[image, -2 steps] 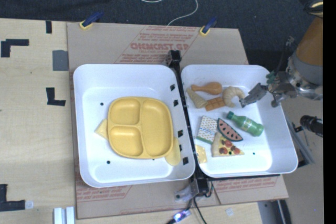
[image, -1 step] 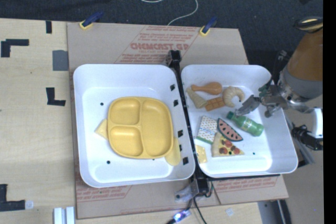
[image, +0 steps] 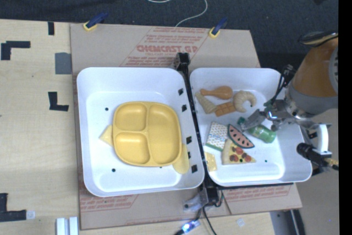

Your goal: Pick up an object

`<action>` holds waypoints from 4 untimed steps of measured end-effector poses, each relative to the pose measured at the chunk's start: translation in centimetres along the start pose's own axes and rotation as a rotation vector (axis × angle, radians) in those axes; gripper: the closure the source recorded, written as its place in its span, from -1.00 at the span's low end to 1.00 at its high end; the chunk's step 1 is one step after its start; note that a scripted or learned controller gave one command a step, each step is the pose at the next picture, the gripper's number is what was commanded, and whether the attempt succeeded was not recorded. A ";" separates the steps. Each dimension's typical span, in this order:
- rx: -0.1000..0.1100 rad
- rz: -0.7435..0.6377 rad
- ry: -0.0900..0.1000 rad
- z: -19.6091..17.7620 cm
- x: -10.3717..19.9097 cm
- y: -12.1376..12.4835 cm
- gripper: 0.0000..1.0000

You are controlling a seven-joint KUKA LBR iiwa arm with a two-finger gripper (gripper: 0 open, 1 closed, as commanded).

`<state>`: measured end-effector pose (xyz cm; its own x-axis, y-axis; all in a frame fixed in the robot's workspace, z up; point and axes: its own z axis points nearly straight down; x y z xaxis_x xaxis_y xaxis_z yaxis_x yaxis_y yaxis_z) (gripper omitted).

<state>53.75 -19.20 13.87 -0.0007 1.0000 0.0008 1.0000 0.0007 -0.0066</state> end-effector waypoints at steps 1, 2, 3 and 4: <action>-0.009 0.000 -0.004 5.1 -0.1 0.1 -1.00; -0.004 -0.001 -0.001 4.1 0.1 0.0 1.00; -0.009 0.000 -0.002 -0.7 -0.7 -0.3 1.00; -0.011 -0.001 -0.003 -7.0 -0.5 -0.4 1.00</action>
